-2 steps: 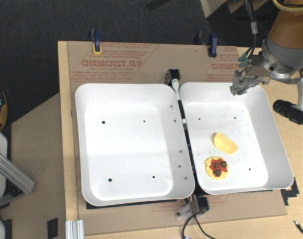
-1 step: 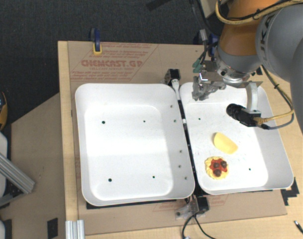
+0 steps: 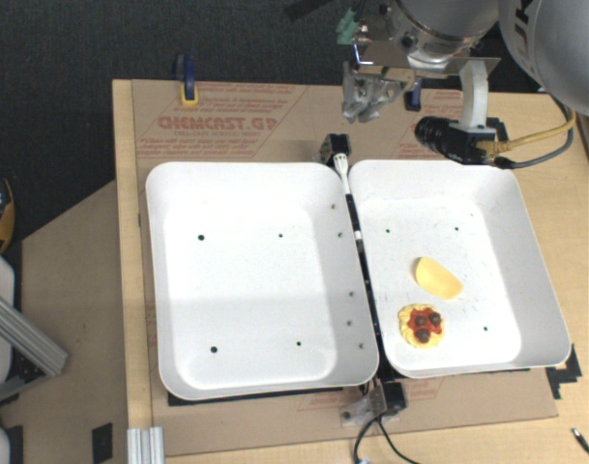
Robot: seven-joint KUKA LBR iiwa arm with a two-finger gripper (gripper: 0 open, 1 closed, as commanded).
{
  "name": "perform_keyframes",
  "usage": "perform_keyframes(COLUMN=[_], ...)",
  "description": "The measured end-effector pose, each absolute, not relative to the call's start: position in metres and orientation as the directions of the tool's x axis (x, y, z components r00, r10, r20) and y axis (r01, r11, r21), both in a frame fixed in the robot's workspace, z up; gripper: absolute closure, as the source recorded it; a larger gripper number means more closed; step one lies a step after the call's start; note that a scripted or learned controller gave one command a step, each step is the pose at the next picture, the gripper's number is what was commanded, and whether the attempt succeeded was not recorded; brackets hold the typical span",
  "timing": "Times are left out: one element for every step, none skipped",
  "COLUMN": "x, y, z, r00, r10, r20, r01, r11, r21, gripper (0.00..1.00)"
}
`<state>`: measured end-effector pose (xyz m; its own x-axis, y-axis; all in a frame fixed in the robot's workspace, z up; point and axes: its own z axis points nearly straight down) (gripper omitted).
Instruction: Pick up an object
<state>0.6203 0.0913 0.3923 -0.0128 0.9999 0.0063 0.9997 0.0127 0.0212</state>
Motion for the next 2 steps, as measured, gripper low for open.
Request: perform_keyframes(x=[0.631, 0.652], y=[0.135, 0.192], z=[0.284, 0.209], r00=[-0.005, -0.005], r10=[1.000, 1.000], r20=[0.000, 0.000], r01=[1.000, 1.000], r11=[0.005, 0.005], r21=[-0.011, -0.008], gripper=[1.00, 1.00])
